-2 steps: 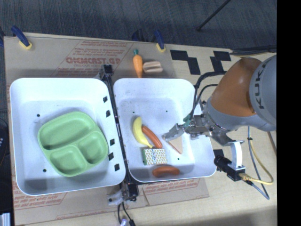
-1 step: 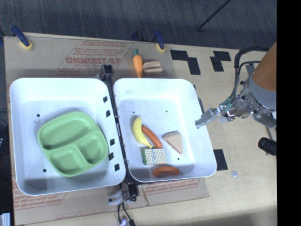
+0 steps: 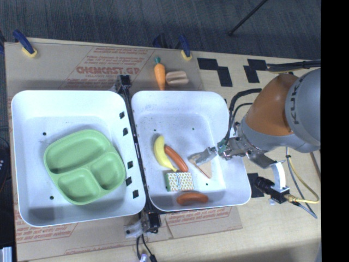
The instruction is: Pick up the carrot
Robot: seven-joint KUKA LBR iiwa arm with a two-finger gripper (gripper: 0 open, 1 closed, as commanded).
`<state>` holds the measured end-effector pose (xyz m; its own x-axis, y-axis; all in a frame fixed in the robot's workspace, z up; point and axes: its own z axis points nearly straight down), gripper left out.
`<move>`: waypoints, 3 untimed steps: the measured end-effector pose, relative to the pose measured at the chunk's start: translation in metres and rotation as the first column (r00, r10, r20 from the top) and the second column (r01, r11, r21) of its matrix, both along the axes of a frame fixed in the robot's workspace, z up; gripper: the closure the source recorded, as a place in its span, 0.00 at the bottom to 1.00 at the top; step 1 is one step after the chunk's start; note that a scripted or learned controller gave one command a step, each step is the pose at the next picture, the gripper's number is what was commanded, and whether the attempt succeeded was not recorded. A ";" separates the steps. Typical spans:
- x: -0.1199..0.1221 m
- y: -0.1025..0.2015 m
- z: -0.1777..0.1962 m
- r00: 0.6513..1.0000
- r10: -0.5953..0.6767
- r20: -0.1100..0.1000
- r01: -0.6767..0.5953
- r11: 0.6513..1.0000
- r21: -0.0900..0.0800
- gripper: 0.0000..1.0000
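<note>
Behind the right bin (image 3: pixel 180 100), carrot (image 3: pixel 159 75) laid on the bench beside a small bun (image 3: pixel 176 78), gripper (image 3: pixel 205 156) lowered inside that bin, finger state not discernible, near a banana (image 3: pixel 160 152).

Even, fairly bright overhead light; soft shadows pool inside the white bins (image 3: pixel 32 108) left of the gripper (image 3: pixel 203 156). The whole picture is slightly soft and grainy.

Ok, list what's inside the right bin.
The right bin holds a banana, a sausage, a patterned block, another sausage and a tan wedge, partly covered by the gripper.
</note>
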<state>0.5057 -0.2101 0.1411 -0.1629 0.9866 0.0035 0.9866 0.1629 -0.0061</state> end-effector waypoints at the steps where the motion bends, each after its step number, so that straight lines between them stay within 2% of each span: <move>1: 0.093 -0.001 0.148 0.965 0.262 0.007 -0.262 0.965 -0.004 0.00; 2: 0.150 0.048 -0.040 0.999 -0.044 0.001 0.044 0.999 -0.001 0.00; 3: 0.151 -0.001 -0.049 0.999 -0.052 0.005 0.052 0.999 -0.002 0.00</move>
